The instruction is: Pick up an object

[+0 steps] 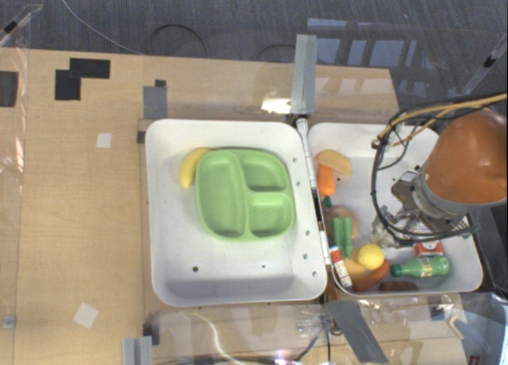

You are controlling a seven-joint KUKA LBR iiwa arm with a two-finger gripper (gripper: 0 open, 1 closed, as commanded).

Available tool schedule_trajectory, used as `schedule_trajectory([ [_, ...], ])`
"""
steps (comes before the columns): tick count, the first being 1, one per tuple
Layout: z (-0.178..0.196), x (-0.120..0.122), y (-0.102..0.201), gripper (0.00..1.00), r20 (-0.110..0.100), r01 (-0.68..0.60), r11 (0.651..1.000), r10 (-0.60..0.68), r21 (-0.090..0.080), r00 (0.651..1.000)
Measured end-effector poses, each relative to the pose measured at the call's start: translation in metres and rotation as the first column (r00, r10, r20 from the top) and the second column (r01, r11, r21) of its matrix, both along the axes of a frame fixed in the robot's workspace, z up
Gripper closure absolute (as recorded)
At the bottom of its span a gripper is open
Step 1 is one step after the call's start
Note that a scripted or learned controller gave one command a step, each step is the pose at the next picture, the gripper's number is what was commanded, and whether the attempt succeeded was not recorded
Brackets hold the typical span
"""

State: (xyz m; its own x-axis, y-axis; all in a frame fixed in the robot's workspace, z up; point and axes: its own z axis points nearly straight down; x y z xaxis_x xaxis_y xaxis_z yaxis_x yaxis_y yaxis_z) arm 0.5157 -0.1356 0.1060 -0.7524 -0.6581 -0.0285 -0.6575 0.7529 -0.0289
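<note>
Looming over my right bin [473, 274], the arm's orange band [468, 157] hides the gripper [401, 232]; I cannot tell its grip. Below it lie a lemon [370, 256] and green bottle [419, 268]. My left bin [171, 276] holds a green divided plate [243, 194], banana [189, 167] beside it.

Banana [188, 167] partly hidden beneath the green divided plate [243, 194]. Arm wrist [468, 161] cut off at the right edge, covering the gripper and part of the right bin [475, 274].
</note>
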Motion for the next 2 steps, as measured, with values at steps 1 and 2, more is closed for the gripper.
schedule_trajectory([
  [1, 0.170, 0.022, -0.068, 1.00, -0.023, -0.151, 0.989, 0.150, -0.006, 0.988],
  [2, 0.153, 0.095, -0.044, 1.00, -0.031, -0.232, 0.973, 0.232, 0.003, 0.972],
])
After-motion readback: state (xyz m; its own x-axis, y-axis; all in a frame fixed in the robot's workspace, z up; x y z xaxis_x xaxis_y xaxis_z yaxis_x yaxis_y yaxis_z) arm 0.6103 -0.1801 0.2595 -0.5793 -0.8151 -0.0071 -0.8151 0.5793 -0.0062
